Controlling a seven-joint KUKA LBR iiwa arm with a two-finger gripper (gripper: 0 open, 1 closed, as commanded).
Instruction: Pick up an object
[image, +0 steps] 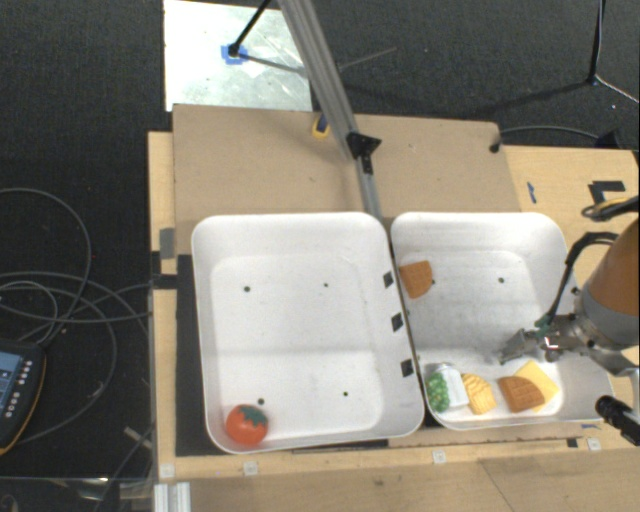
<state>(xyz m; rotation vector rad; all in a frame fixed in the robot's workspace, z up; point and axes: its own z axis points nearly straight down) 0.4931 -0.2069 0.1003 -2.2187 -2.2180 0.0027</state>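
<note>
My gripper (522, 345) hangs low over the right bin (470, 232), near its front right part, on the arm (612, 300) coming in from the right. Just below it lie a yellow wedge (541, 377) and an orange-brown slice (519, 393). Further left along the bin's front edge are a yellow piece (480, 394) and a green and white item (443, 387). A brown piece (416, 278) rests against the right bin's left wall. A red tomato (246, 424) sits in the front left corner of the left bin (290, 300). I see nothing held in the gripper.
A grey pole (335, 95) slants down from the top to the back edge between the bins. Black clips (396, 321) line the seam between the bins. Cables and a handheld pendant (15, 385) lie on the floor at left.
</note>
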